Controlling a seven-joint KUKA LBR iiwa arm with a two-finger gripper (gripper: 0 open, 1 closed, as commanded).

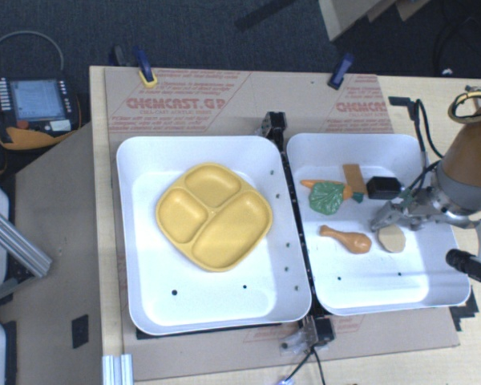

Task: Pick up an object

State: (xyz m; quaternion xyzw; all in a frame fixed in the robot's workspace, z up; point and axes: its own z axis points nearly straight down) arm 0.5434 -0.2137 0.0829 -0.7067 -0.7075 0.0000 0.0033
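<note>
In the right bin (369, 291) lie several small objects. A beige rounded piece (393, 240) rests near the middle right, and an orange drumstick-shaped toy (346, 237) lies left of it. Further back sit a green leafy toy (327, 197), a thin orange carrot (314, 184), a tan wooden block (353, 180) and a black block (383, 187). My gripper (396, 218) hangs low over the bin, just behind the beige piece, its fingers spread apart with nothing between them. The grey and orange arm (465, 167) comes in from the right.
The left bin (144, 287) holds a yellow divided plate (214, 215). A black divider with clamps (292, 215) runs between the bins. Cables (421, 127) trail near the right bin's back corner. The right bin's front half is bare white floor.
</note>
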